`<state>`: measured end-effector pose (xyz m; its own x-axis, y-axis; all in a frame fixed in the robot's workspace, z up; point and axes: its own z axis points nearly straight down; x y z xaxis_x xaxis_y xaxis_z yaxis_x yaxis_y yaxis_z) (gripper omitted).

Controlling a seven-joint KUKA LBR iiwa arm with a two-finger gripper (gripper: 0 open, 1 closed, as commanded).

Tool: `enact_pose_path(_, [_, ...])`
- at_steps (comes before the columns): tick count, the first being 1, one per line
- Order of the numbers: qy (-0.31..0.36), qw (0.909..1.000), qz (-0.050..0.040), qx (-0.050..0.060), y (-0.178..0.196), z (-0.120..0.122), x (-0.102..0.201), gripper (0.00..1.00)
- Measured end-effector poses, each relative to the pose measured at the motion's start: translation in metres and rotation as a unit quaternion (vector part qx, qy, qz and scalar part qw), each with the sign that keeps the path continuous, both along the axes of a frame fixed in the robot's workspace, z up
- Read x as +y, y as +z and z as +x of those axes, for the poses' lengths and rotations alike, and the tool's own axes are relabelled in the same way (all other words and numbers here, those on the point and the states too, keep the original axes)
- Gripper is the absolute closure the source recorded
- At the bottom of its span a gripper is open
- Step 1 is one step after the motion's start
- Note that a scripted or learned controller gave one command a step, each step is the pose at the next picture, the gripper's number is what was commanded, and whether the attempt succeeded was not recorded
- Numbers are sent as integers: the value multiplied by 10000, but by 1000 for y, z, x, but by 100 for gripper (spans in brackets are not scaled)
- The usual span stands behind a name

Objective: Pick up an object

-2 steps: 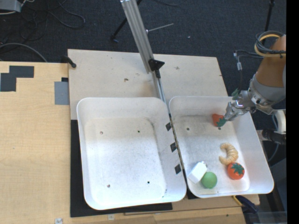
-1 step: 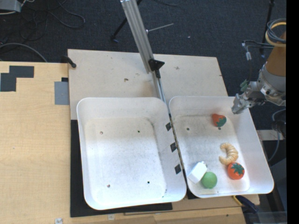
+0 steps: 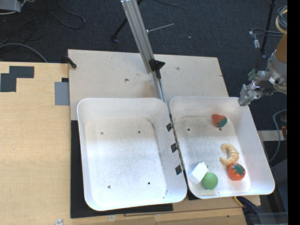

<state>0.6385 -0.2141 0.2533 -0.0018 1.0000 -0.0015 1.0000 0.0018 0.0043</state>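
The right bin (image 3: 248,125) holds a red strawberry with a green top (image 3: 219,120), a tan croissant (image 3: 229,153), a red tomato (image 3: 236,171), a green ball (image 3: 209,180) and a white block (image 3: 198,172). The block and the green ball touch near the bin's front left corner. My gripper (image 3: 245,96) hangs above the bin's far right corner, up and to the right of the strawberry, with nothing seen in it.
The left bin (image 3: 93,125) lies beside the right one, joined by black clips along the shared rim. A slanted aluminium bar (image 3: 140,36) rises from behind the bins. A wooden bench top (image 3: 33,139) extends to the left.
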Motion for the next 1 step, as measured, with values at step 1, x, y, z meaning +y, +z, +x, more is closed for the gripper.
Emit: enact_pose_path(1, [12, 10000, 16, 34, -4, 5, 45, 100])
